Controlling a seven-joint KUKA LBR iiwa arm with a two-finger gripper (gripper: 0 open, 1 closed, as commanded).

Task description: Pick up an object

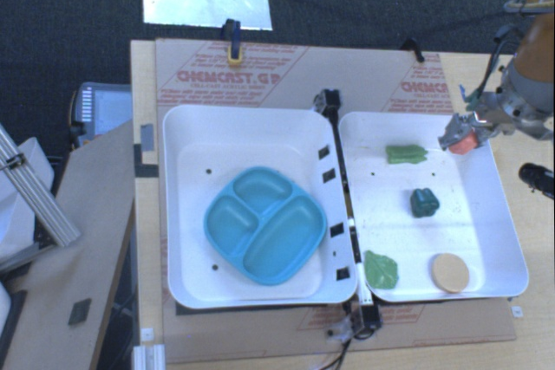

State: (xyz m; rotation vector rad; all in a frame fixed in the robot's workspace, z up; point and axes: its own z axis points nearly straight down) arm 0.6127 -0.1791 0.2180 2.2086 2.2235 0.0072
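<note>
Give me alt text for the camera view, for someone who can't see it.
A robot gripper hovers at the right bin's far right corner with a small orange-red object at its tip. That bin also holds a light green block, a dark green object, a green lump and a tan disc. The left bin holds a blue divided plate.

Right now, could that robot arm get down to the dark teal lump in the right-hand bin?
Probably yes. The dark teal lump sits alone on the open floor of the right bin, with bare space all round it. The gripper hangs over the same bin's far right corner, and nothing lies between them.
</note>
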